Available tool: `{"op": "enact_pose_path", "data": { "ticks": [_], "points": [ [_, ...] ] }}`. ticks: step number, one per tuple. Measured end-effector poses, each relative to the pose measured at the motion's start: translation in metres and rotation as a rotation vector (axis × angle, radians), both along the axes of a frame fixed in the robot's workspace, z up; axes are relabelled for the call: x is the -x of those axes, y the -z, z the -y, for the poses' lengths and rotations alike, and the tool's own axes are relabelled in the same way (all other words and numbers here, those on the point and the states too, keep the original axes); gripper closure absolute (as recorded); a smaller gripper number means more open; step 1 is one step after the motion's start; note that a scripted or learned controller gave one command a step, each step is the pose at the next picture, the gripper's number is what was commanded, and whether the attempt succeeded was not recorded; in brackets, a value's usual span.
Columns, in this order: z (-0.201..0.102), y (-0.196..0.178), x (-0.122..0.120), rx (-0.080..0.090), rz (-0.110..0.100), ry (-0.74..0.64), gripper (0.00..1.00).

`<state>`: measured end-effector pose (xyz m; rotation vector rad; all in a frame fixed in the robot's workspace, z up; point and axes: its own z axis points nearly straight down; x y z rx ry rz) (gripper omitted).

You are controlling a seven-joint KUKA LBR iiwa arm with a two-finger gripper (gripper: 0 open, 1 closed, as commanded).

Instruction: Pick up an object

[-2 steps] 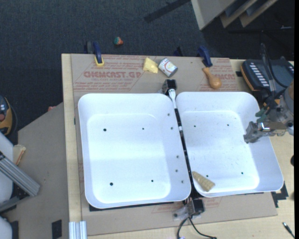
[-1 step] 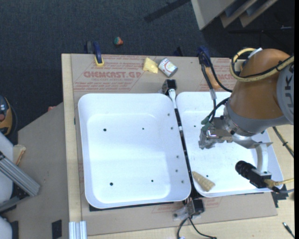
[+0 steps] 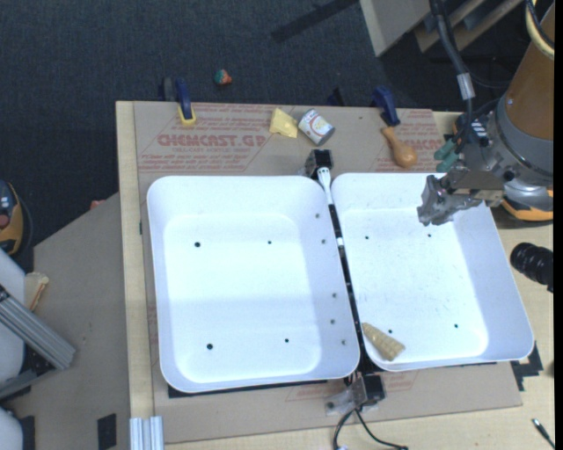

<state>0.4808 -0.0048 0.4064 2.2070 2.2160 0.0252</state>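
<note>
Tan wedge-shaped object lies alone in the right bin, against its near-left corner, probably where it slid to rest. Tool hangs over that bin's far edge, well apart from it; I cannot tell its state.

A dark blue-grey carpet is covering the floor around the worktop, which is a pale brown board with faded red lettering along its far edge. Two blue clamps are gripping that far edge, well apart from each other. A small coloured scrap is lying on the carpet beyond the board. A pale piece of furniture is standing at the top, and a metal rail is slanting in at the lower left. Even light is falling across everything.
</note>
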Motion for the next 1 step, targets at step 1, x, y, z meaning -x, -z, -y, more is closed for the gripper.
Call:
{"op": "enact_pose_path", "data": {
  "ticks": [1],
  "points": [
    [-0.0233,0.0745,-0.0382,0.001,-0.028,0.001,1.00]
  ]
}}
